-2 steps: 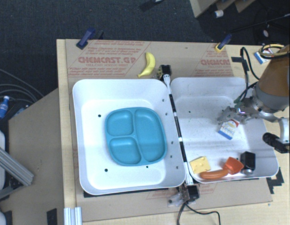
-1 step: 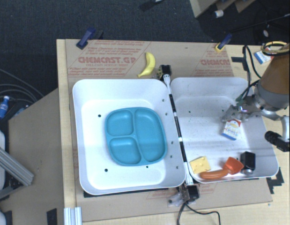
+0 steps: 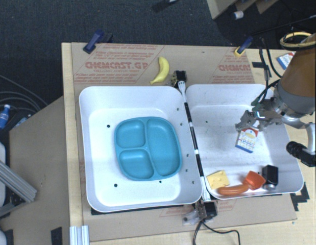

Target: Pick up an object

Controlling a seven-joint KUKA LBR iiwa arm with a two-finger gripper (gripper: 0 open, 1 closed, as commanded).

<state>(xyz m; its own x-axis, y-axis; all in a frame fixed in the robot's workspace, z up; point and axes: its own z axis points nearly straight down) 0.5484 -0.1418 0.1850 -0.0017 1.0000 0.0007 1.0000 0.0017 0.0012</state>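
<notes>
Two white bins sit on a worktop printed "CHEMCAST", a banana behind them; the left bin holds a blue divided plate, while in the right bin the hand grasps a small red-and-white carton, with a cheese wedge and hot dog nearer the front.

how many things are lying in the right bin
5: a small carton under the gripper, and along the near edge a cheese wedge, hot dog, orange piece and black object.
</notes>
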